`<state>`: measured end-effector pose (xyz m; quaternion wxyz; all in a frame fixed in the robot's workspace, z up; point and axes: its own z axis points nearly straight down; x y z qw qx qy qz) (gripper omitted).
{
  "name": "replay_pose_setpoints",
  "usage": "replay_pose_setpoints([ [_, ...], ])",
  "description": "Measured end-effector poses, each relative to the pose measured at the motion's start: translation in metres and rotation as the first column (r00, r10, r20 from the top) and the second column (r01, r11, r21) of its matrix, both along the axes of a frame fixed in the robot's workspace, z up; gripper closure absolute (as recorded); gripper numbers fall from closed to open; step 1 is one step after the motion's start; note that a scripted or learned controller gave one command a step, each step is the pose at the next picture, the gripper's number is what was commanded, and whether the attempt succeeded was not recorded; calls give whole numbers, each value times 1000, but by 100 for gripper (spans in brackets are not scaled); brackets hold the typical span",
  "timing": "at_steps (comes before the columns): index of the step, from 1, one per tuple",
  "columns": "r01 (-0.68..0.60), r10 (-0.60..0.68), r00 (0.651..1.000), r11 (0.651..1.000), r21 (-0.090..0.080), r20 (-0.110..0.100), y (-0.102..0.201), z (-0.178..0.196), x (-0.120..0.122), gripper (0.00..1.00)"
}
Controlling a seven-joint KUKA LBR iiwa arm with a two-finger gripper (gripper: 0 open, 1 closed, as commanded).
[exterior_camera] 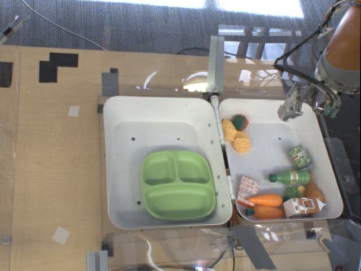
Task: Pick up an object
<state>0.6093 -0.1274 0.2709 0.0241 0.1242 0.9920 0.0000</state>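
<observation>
Wooden desk (51, 168) carries two white bins. Left bin (118, 123) holds a green divided plate (178, 185). Right bin (282, 137), lower corner: green bottle (290, 178) lying with its long axis left-right, cap pointing left, two carrots (265, 200), small carton (303, 206), green can (299, 156); corn (241, 141) near the upper left. Claw (291, 109) hovers at the upper right rim, carrying nothing; its spread is hard to make out.

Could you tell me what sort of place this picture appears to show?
Probably a robotics lab bench for pick-up trials: a robot arm reaches over two white bins, one holding toy food such as a carrot, the other a green plate.
</observation>
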Motion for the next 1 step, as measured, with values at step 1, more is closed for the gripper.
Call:
replay_pose_setpoints([
  [1,-4,4,1000,1000,-2,10,1,13,2,100],
])
